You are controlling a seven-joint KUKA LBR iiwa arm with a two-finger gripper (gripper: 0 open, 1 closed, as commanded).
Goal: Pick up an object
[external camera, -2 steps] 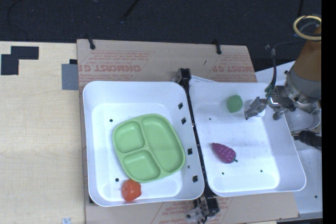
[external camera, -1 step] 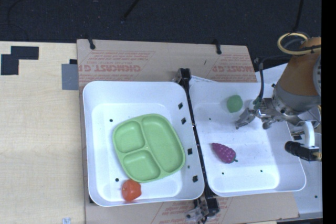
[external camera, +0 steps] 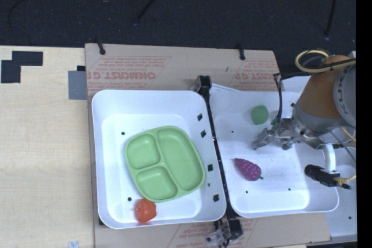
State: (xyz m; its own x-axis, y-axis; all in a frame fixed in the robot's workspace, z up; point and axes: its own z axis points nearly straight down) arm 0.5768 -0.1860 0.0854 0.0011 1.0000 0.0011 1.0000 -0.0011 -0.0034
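Observation:
The right bin (external camera: 273, 201) holds a purple grape bunch (external camera: 247, 169) near its middle and a small green round object (external camera: 259, 114) toward the back. My gripper (external camera: 263, 140) reaches in from the right and hangs between these two, left of the orange-banded wrist (external camera: 318, 96). Nothing shows between its fingers. In the left bin (external camera: 110, 125) lies a green divided plate (external camera: 164, 163), with a red-orange object (external camera: 145, 210) at the front edge.
A black divider (external camera: 213, 154) with clips runs between the two bins. Cardboard (external camera: 174, 69) lies under the bins. Cables and a black fitting (external camera: 323, 176) sit at the right bin's right side.

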